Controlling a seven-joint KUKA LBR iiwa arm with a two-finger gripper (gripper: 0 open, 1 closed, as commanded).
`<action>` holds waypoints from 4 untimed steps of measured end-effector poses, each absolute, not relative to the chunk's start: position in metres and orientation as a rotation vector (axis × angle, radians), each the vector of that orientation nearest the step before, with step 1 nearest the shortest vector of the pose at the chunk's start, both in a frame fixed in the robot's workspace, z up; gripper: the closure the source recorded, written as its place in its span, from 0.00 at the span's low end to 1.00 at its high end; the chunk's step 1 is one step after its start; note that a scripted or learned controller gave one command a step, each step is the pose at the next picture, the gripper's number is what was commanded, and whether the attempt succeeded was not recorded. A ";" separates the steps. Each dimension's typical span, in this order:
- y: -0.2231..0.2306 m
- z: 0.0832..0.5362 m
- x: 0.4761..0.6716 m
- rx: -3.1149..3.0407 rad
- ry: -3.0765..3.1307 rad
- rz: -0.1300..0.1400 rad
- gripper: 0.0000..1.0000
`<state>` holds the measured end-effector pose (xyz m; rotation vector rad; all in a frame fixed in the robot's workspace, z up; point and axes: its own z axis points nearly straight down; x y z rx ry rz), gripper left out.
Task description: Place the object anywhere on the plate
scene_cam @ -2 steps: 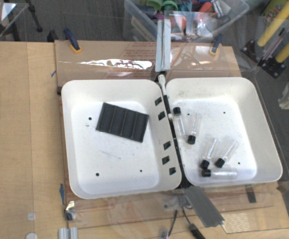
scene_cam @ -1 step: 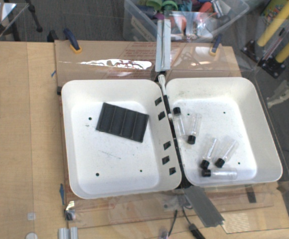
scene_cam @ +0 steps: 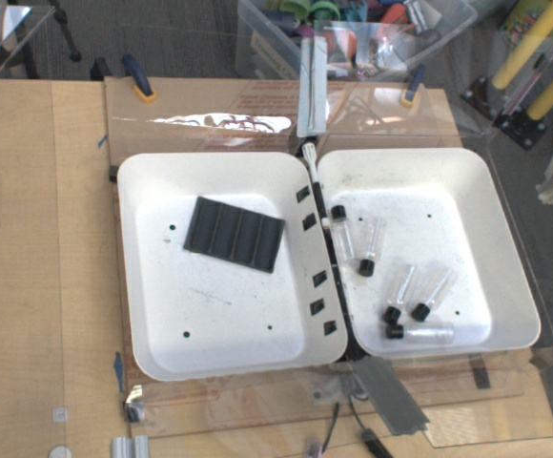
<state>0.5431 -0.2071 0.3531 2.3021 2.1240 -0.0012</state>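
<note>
Two white bins sit side by side on the bench [scene_cam: 29,256]. The left bin [scene_cam: 153,342] holds a dark ribbed plate [scene_cam: 234,234], lying flat and tilted. The right bin [scene_cam: 505,294] holds clear vials [scene_cam: 419,299] with black caps, scattered near its lower left, well apart from the plate.

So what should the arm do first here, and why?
Probably reach down over the clear vials in the right bin and pick one: they all lie there, while the dark ribbed plate sits apart in the left bin.
</note>
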 end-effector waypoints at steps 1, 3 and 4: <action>-0.204 0.180 0.479 2.499 1.908 -0.002 1.00; -0.217 0.229 0.479 2.729 1.557 -0.002 0.00; -0.214 0.206 0.514 2.518 1.877 -0.001 0.00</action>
